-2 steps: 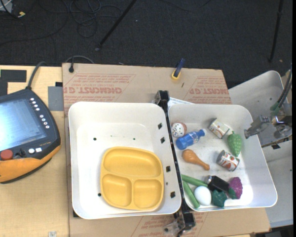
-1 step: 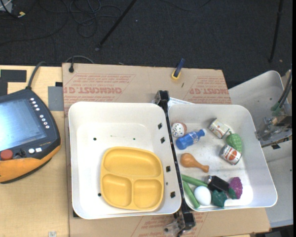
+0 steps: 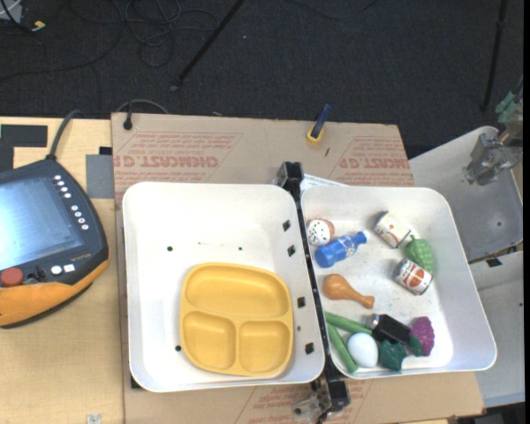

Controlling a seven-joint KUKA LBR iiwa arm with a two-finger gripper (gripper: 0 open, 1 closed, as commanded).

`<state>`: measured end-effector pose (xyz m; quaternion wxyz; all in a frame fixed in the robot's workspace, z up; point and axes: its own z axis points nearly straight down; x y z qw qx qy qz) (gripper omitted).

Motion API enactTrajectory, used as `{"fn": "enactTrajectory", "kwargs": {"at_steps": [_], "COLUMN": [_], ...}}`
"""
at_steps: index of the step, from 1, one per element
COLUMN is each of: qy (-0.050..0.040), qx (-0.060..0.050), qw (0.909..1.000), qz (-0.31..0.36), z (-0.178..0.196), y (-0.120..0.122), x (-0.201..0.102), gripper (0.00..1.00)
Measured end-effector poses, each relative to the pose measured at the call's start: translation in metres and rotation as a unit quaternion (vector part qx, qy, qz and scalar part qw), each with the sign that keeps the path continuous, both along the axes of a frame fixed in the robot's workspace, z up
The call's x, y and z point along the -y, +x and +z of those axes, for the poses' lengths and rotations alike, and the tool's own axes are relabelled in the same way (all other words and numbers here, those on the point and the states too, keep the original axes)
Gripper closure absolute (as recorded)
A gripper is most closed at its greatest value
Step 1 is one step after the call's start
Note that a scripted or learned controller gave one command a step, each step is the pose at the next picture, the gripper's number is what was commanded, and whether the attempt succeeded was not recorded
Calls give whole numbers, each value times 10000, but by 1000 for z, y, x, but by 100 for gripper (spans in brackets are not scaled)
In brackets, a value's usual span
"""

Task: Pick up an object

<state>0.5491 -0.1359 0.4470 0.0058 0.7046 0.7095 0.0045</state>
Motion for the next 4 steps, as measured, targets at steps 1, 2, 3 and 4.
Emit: {"fn": "enactTrajectory", "kwargs": {"at_steps": [1, 2, 3, 4], "qy": [10, 9, 25, 19], "qx": [-27, -92, -170, -97], "qw": [10000, 10000, 9998, 10000], "qz": [-26, -2, -30, -11], "z": [98, 100, -103, -117], "y": [-68, -64, -62, -63], "x": [-23, -24, -50, -117], "gripper": [100, 100, 100, 100]}}
